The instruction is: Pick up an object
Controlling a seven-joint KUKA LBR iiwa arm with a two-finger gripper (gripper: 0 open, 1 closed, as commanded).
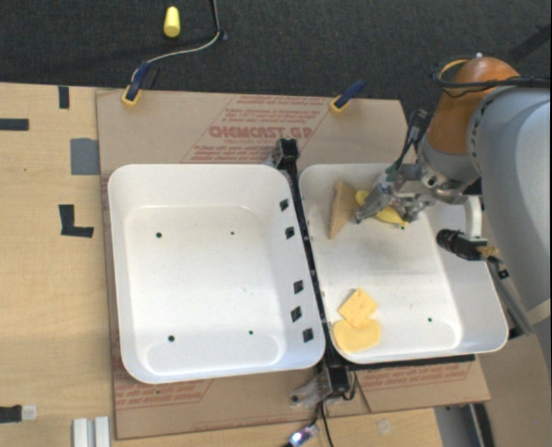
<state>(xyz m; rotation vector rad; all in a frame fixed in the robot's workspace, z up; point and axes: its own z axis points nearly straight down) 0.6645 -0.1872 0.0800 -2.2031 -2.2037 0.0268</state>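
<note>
So the gripper (pixel 380 203) is parked low over the far end of the right bin (pixel 462 329), right at a yellow piece (pixel 393 216) beside a tan wedge (pixel 339 207). Finger state can't be made out tbh. Two yellow slabs (pixel 357 322) are seen near the front rim.

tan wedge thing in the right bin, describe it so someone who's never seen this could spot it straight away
Start at the right bin of the two white ones. Go to its far-left corner, beside the black divider. The tan wedge lies there, narrow and triangular, duller and browner than the bright yellow pieces at the near edge.
</note>
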